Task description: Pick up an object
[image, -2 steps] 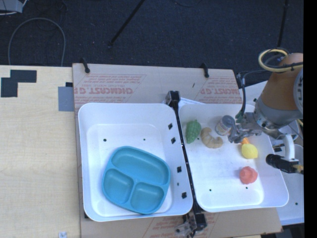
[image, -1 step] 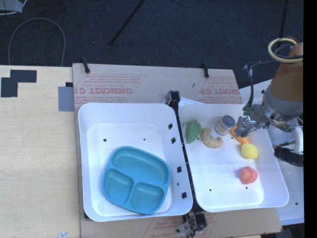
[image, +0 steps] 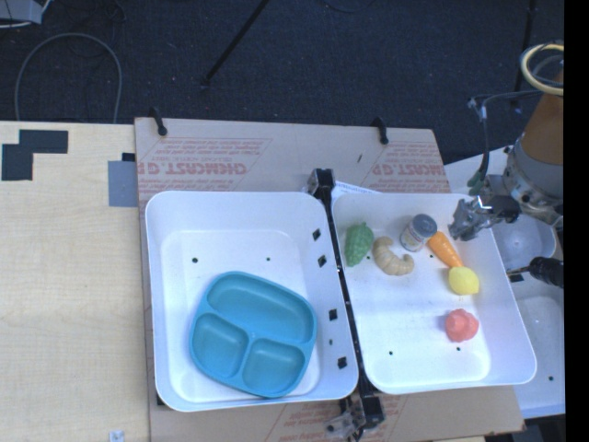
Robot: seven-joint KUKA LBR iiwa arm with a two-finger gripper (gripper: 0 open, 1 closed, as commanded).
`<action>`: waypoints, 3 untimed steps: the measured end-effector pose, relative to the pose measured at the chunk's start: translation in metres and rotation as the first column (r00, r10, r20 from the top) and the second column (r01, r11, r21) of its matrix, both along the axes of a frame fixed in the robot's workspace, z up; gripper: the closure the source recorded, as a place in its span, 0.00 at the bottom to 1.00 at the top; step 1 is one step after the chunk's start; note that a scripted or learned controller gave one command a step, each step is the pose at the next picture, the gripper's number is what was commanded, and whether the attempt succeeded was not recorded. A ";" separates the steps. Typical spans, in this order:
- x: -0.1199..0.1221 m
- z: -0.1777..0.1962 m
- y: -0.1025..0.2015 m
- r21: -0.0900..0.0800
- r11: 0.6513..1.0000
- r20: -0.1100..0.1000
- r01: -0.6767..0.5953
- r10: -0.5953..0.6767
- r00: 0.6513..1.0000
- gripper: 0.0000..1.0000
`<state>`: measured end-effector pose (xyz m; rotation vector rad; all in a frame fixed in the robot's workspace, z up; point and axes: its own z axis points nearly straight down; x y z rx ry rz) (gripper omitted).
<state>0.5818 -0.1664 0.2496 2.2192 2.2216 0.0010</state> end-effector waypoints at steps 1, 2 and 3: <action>0.002 0.004 0.058 0.002 1.000 -0.004 -0.002 0.002 1.000 1.00; 0.010 -0.003 0.103 0.002 1.000 -0.006 -0.001 0.001 1.000 1.00; 0.016 -0.012 0.149 0.002 1.000 -0.007 -0.001 0.001 1.000 1.00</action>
